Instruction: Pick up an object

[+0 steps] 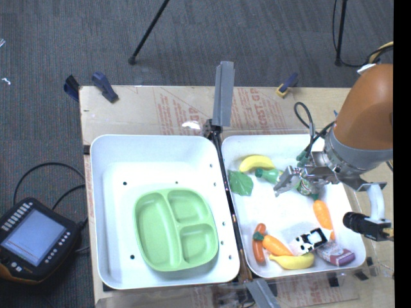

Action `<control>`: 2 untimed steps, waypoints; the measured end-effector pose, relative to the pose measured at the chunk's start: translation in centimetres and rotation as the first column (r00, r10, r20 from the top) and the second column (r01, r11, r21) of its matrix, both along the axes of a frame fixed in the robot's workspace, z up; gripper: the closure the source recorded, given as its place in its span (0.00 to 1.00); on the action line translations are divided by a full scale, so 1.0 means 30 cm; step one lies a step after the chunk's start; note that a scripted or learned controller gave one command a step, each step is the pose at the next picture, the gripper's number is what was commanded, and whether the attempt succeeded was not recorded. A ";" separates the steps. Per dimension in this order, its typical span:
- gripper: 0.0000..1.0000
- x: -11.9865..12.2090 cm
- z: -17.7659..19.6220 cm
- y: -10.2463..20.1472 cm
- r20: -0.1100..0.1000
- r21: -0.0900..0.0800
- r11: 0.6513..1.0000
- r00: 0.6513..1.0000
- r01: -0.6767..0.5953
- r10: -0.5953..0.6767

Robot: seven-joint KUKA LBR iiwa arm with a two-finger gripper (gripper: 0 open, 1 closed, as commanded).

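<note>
Here we judged the reach step: the tool (pixel 290 179), its fingers spread and holding nothing, hung low in the right white plastic bin (pixel 239 147) beside a yellow toy banana (pixel 255 163); closing on it came next.

The left shallow white plastic bin (pixel 103 172) contains a green compartmented plastic tray (pixel 175 228). The right shallow white plastic bin (pixel 282 262) contains a yellow toy banana (pixel 255 163) at its far side and an orange toy carrot (pixel 276 244) at its near side, with a second yellow toy banana (pixel 292 261) in front of the carrot.
</note>
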State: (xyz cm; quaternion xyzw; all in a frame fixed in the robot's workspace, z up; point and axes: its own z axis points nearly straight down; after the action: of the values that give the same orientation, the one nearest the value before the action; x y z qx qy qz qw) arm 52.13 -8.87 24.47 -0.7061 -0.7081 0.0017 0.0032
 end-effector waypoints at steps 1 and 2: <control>0.00 0.072 0.074 0.052 0.004 -0.001 0.990 0.990 -0.139 0.139; 0.00 0.084 -0.015 -0.266 0.004 -0.001 0.997 0.997 -0.075 0.075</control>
State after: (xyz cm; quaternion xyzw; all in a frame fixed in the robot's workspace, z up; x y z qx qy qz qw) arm 54.63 -16.86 24.02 -0.6792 -0.7340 0.0008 0.0014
